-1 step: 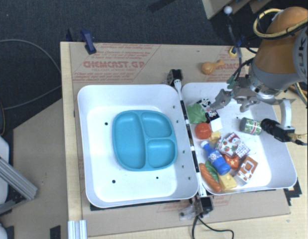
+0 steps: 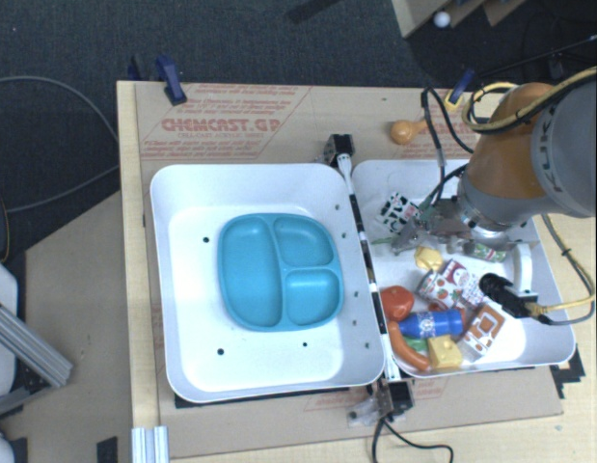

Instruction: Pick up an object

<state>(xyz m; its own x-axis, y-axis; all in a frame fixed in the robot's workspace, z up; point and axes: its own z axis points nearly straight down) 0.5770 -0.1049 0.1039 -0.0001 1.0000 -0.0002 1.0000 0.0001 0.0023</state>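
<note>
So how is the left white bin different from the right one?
The left bin holds just a blue divided plate; the right bin holds a jumble of small toys. The arm hangs over the right bin, not the left bin. Both are shallow and white.

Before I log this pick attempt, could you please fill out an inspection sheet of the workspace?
Surface: bench bears two white bins side by side.
Job's things: small objects piled in right bin: red piece, yellow block, patterned cartons.
Clutter: blue divided tray in left bin; tan ball on bench.
Hand: hand low over right bin; grip unclear.
Cables: black cable by arm.
Surroundings: dark floor.
</note>
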